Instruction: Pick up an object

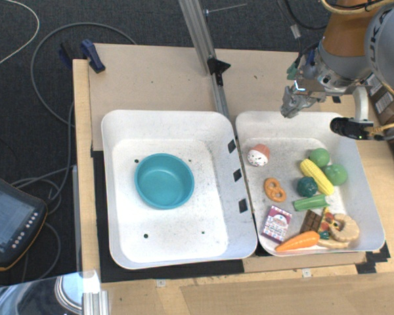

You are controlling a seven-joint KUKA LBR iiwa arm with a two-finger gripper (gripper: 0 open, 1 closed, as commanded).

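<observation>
My gripper (290,107) hangs over the far rim of the right bin (374,215), near its back left corner, with nothing visible in it. Several toy foods lie in that bin below it. A white and red ball (258,155) is closest, just in front of the gripper. Further forward are a pretzel (274,189), a yellow corn cob (316,176), two green fruits (319,157) (336,174), a dark teal ball (307,186), a pink box (276,224) and a carrot (299,241).
A teal bowl (164,180) sits in the left bin (118,136). A metal pole (200,25) slants up from the bench behind the gap between the bins. A blue clamp (92,54) grips the bench's far left corner.
</observation>
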